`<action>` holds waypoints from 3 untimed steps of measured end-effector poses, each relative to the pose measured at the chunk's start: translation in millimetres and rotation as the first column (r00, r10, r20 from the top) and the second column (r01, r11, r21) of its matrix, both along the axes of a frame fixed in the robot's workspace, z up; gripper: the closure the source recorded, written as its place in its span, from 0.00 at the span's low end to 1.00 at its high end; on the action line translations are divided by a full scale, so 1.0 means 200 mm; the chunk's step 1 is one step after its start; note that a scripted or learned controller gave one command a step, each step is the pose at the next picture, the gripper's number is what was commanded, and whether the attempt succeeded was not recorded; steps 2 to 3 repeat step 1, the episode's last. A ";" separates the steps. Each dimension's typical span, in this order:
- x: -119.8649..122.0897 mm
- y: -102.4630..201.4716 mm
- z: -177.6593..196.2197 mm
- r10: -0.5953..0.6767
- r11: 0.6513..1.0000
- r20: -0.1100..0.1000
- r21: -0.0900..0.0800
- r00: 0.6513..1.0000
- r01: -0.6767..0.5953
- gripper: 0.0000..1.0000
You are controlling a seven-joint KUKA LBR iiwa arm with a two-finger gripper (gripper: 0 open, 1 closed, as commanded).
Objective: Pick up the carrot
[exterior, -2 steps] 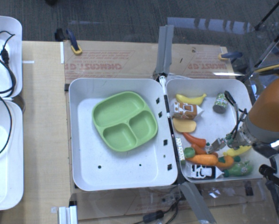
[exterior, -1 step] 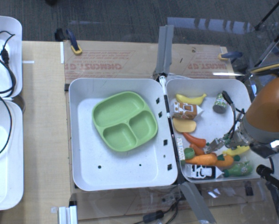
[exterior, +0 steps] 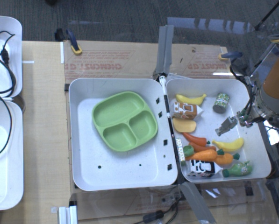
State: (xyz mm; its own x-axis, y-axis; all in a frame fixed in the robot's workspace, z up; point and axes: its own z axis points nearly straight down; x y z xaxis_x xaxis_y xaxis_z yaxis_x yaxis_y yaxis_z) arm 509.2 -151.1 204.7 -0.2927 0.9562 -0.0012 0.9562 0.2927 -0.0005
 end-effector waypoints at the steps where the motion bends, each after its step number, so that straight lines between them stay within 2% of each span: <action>1: 0.20 -0.11 0.22 -0.103 0.995 0.000 -0.001 0.995 0.103 0.00; 3: 0.20 -0.11 0.22 -0.103 0.995 0.000 -0.001 0.995 0.103 0.00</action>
